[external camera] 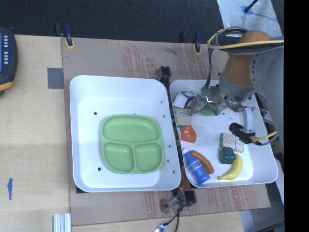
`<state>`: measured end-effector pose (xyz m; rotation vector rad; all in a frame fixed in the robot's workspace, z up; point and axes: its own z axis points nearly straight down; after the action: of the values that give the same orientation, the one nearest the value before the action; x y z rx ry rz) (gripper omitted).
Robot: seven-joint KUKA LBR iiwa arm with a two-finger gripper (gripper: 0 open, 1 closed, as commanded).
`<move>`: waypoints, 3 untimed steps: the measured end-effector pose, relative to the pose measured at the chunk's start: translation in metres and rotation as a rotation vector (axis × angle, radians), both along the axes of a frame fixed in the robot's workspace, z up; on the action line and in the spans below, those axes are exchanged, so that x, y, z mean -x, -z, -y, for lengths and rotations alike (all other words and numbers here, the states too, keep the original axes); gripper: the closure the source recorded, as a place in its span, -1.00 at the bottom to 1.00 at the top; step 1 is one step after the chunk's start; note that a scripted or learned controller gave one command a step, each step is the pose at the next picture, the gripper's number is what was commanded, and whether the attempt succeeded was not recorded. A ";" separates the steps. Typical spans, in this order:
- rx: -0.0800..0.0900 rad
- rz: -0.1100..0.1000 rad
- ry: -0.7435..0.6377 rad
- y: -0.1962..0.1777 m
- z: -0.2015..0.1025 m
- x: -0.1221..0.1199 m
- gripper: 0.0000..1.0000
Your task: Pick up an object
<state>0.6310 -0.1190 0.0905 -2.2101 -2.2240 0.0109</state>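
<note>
I take the right bin (268,175) as my landmark, since everything I might lift lies in it. The gripper (206,103) is down at that bin's far left corner, low over a small clutter there: a patterned card or packet (182,117) against the left wall and something green (208,111) just under the metal parts. I judge the step in hand to be the descent onto one of these, and to do it well I would want the approach straight down with the wrist square to the piece, because that corner is crowded and the bin's wall is close; a slanted entry could pin the card against the wall rather than straddle it. Whether the gripper is spread or closed I cannot tell, as the wrist and cabling mask it from above, and I see nothing that I could call held. It may be touching the green piece, but the view does not settle that. If this corner proves awkward, the easier candidates sit toward the bin's near side: a banana (232,169) by the near right corner, a dark green block (227,154) just beyond it, a blue bottle (195,167) and an orange sausage-like toy (203,161) side by side by the near left corner, and a red piece (188,134) along the left wall between them and the gripper.
</note>
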 end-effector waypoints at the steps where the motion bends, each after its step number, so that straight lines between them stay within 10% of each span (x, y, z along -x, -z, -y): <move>1: 0.000 0.005 0.004 -0.001 0.088 -0.024 -1.00; 2: 0.001 0.004 0.000 -0.013 0.088 -0.025 1.00; 3: 0.000 0.008 0.003 -0.063 0.093 -0.026 1.00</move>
<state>0.6568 -0.2118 0.1531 -2.2171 -2.2254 0.0017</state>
